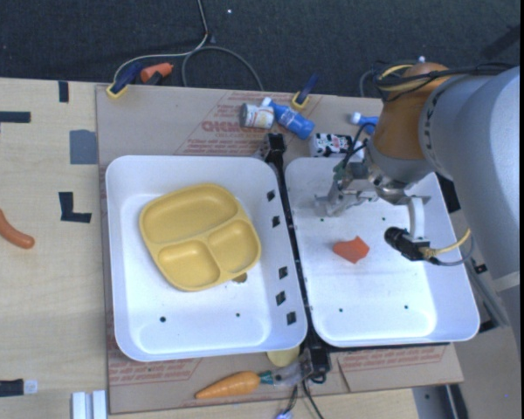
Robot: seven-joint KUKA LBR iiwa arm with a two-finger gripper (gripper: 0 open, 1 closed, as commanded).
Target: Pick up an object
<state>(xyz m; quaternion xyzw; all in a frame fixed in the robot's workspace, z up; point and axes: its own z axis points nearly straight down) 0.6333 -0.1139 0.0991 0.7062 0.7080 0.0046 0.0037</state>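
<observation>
An orange-red chunk (352, 250) lies on the floor of the right white bin (375, 312), near its middle. My gripper (334, 201) hangs over the upper part of that bin, up and slightly left of the chunk, apart from it. Its metal fingers point left and down. A yellow divided plate (199, 234) rests in the left white bin (192, 326), with a small dark item peeking from under its lower right edge.
A toy carrot (230, 384) lies on the cardboard in front of the bins. A sausage (10, 228) sits on the bench far left. A blue-and-white bottle (279, 116) and clamps (140, 75) lie behind the bins. A black cable connector (405, 243) hangs over the right bin.
</observation>
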